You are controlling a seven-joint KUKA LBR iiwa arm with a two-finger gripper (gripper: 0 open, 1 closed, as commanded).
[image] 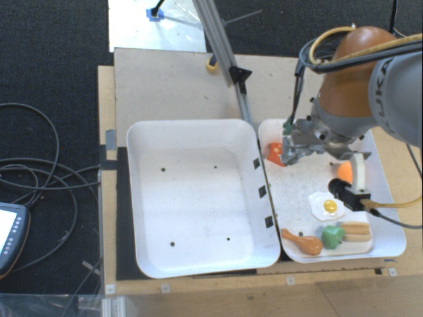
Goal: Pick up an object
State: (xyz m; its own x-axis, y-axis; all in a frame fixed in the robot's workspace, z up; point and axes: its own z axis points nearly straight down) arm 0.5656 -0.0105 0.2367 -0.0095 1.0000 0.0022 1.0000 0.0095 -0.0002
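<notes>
- Dark carpet surrounds the bench [172, 84], a tan board occupying the centre of the frame; loose black cables [46, 170] lie on the carpet at far left, with a pendant screen [10, 233] at the lower left edge.
- A pale sheet [155, 12] lies at upper centre-left; a grey pole [218, 32] slants down from the top edge to the gap between the bins.
- Left bin [139, 197]: white, shallow, a few dark specks on its floor.
- Right bin [390, 243]: touching the left bin along its long edge, black tabs on the shared rim.
- Red-orange block [275, 153] sits in the upper left part of the right bin, just beside the gripper [291, 152].
- Gripper is low over that corner, touching or nearly touching the block; finger opening cannot be told from this angle, nor whether anything is held.
- Lower part of the right bin, left to right: drumstick toy [302, 241], green toy [332, 235], hot dog toy [356, 230].
- Fried egg toy [328, 207] lies just above those; an orange piece [344, 172] sits higher, partly behind a black-and-white fitting.
- Arm [357, 71], orange and grey, fills the upper right.
</notes>
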